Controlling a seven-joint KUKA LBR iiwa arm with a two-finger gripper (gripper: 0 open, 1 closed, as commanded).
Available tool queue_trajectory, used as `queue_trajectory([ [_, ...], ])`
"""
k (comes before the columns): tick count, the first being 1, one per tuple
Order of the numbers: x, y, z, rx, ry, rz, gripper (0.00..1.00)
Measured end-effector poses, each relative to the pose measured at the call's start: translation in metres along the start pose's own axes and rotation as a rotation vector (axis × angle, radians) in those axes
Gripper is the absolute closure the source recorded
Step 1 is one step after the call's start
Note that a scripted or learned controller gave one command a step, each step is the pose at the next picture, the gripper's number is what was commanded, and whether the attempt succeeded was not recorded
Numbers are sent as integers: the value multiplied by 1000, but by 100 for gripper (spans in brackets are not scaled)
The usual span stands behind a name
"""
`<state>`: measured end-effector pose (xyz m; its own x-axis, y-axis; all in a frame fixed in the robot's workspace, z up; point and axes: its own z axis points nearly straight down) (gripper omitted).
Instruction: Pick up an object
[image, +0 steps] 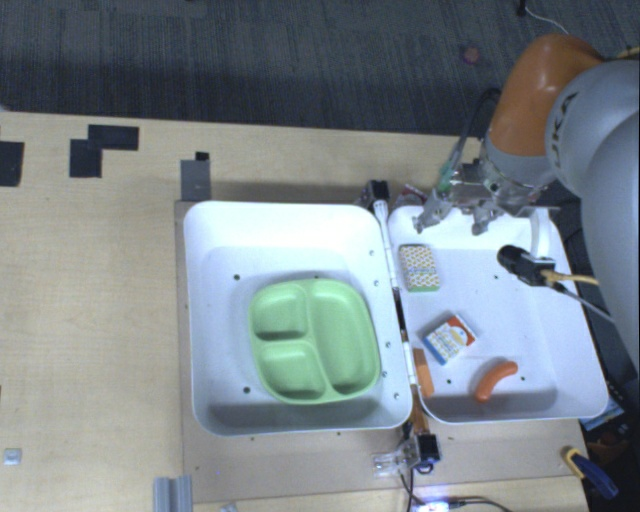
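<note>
Two bins on tabletop (90, 330): left bin (210, 300) holds green tray (314, 338). Right bin (570, 340), centre-right: patterned pad (419, 267), small packet (447, 339), sausage (495, 379). Hand (457, 213) upper right, open, empty, above bin's top rim; straight descent risks striking rim, missing pad.

Divided plate (314, 338) in left bin (215, 300); sausage (496, 379) in right bin (575, 340).

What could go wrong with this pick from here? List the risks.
1. The pincer hangs over the right bin's far rim, apart from every item; closing here would likely catch nothing.
2. The patterned sponge lies against the divider wall, so a finger might strike the wall.
3. The orange sausage is rounded and may roll away.
</note>
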<state>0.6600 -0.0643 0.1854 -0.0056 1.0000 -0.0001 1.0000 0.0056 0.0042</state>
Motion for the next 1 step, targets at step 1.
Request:
queue_trajectory([
  [1,-35,-10,92,-7,-1,2,0],
])
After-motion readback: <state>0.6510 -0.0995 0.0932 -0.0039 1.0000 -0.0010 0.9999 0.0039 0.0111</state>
